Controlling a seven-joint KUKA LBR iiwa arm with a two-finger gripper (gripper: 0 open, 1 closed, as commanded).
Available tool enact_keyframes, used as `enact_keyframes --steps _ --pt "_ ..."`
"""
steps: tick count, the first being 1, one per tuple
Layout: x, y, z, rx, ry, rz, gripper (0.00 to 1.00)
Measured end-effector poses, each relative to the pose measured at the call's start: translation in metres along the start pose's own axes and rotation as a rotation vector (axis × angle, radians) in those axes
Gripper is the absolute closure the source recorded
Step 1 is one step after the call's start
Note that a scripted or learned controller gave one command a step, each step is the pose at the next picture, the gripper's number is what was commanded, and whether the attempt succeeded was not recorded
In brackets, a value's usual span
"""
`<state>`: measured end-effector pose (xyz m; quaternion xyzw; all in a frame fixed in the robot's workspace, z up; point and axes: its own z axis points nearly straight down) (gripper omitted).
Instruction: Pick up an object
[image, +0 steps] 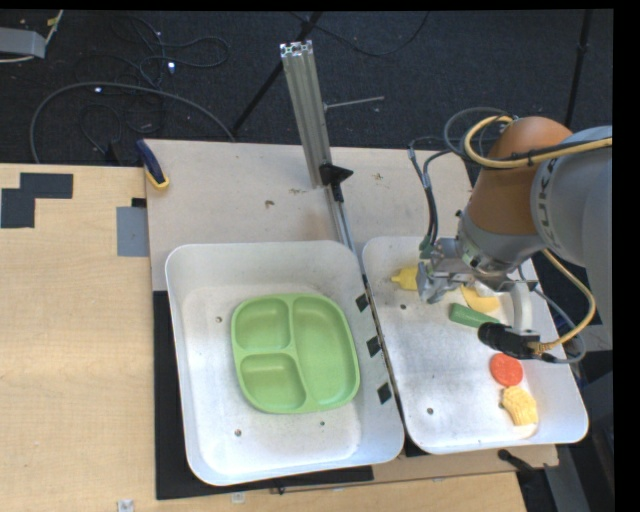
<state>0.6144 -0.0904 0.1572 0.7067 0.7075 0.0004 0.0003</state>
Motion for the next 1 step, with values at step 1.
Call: enact_keyframes --steps 1 --pt "0.0004 -0.0043 -0.0620 -0.001 0.000 0.000 1.00"
